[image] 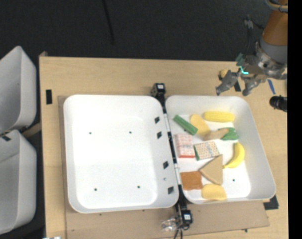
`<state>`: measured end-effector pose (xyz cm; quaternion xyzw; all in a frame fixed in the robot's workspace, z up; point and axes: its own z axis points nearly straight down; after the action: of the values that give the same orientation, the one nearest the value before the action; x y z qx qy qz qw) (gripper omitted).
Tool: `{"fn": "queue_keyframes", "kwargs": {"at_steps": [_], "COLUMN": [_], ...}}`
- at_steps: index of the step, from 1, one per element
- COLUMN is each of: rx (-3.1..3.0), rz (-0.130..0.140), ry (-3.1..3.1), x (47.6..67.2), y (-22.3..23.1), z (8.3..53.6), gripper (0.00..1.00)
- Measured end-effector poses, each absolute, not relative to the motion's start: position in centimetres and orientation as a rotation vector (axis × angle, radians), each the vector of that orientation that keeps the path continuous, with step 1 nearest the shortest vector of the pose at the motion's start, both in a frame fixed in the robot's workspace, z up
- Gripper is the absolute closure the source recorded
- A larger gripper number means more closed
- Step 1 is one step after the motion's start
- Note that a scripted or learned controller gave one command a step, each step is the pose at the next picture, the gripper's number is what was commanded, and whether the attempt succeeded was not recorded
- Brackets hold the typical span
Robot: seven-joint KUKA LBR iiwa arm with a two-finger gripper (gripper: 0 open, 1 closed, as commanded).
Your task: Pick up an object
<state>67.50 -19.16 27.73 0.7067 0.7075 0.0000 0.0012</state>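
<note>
My gripper (236,86) hangs high over the far right corner of the right bin (255,183), open, with nothing between its two grey fingers. Below it in that bin lie a yellow corn cob (219,116), a green stick (185,124), a yellow round piece (199,124), a banana (235,155), a tan wedge (213,171), an orange-brown square (191,180), a yellow lump (214,192), and two small printed cards (185,146) (207,149).
The left bin (113,151) stands beside the right one, joined at a black-clipped divider (167,133). White chairs (9,133) stand off the bench's left side. Bare wooden bench (141,71) runs behind both bins.
</note>
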Motion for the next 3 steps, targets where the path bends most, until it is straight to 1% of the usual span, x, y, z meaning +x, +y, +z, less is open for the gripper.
{"fn": "queue_keyframes", "kwargs": {"at_steps": [1, 2, 3], "rx": [2.220, 2.198, 2.215], "rz": [-0.005, 0.021, -0.005], "ry": [2.234, 2.232, 2.239], "x": [62.4, 67.1, 61.1], "y": [-12.0, 0.7, 9.9], "z": [20.1, 29.7, 22.5], "gripper": [0.00, 0.00, 0.00]}}
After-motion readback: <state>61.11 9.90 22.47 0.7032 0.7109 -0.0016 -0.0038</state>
